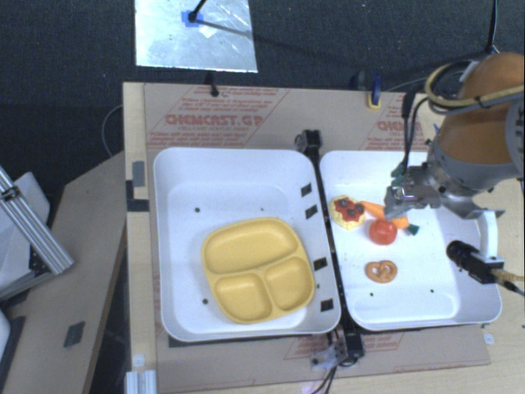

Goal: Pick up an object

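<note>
We are looking down on two shallow white bins sitting side by side on a brown board. The left bin [180, 187] is holding a yellow tray [258, 268] with three compartments, lying flat and turned at a slant. The right bin [426, 302] is holding the small toy foods. A red tomato [382, 232] is lying near the middle of that bin, and an orange carrot [376, 210] is lying just above it, touching or nearly touching it. To the left of the carrot, close to the bin's left wall, a small yellow pastry with dark red berries [348, 213] is resting. A brown pretzel [381, 271] is lying below the tomato, apart from it.

The arm is reaching in from the right, its orange band [484, 113] showing above the grey wrist. The gripper [399, 203] is hanging over the carrot's right end, just above and to the right of the tomato. We cannot tell how far it is opened, nor whether it is gripping anything, since the wrist is covering that spot.
</note>
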